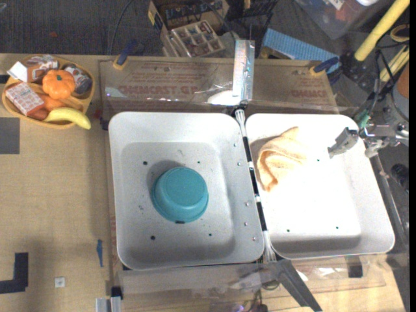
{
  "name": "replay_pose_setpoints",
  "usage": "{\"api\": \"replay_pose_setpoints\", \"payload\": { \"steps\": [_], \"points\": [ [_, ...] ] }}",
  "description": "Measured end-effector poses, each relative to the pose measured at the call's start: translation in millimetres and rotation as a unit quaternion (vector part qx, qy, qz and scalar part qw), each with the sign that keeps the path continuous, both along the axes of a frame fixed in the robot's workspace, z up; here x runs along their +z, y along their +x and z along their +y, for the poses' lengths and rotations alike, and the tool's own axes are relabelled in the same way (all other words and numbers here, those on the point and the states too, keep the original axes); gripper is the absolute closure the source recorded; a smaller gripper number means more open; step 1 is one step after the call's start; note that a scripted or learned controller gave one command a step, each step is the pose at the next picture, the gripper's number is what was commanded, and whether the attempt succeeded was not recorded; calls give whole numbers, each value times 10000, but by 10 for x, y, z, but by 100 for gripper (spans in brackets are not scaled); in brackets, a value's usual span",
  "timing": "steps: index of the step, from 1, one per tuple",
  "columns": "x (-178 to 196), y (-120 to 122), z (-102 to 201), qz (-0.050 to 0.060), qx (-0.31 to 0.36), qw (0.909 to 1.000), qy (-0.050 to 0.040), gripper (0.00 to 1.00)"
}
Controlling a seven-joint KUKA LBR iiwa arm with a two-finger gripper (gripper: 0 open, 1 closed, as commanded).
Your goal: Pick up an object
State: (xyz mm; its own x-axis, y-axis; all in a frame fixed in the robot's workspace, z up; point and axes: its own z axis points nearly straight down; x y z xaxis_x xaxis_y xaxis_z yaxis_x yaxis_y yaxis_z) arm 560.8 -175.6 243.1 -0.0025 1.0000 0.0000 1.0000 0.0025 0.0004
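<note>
1. Teal bowl (181, 194) sits upside down, mid left bin (123, 132); slick dome, poor grip.
2. Yellow-orange cloth (281, 159), just right of bowl's bin, bunched at right bin's (364, 233) upper-left: better pick, pinch a raised fold.
3. My gripper (342, 142) hangs right of cloth, nothing in it; whether jaws are spread, can't tell.

A teal bowl (181, 194) sits upside down mid-left bin, while a crumpled yellow cloth (279, 158) lies at the right bin's ten o'clock corner.
</note>
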Motion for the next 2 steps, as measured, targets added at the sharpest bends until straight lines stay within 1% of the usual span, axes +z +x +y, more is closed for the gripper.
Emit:
{"api": "replay_pose_setpoints", "payload": {
  "steps": [1,2],
  "points": [
    [-487,859,958,-17,696,9976,-7,0],
    [-1450,724,615,-48,937,9956,-10,0]
  ]
}}
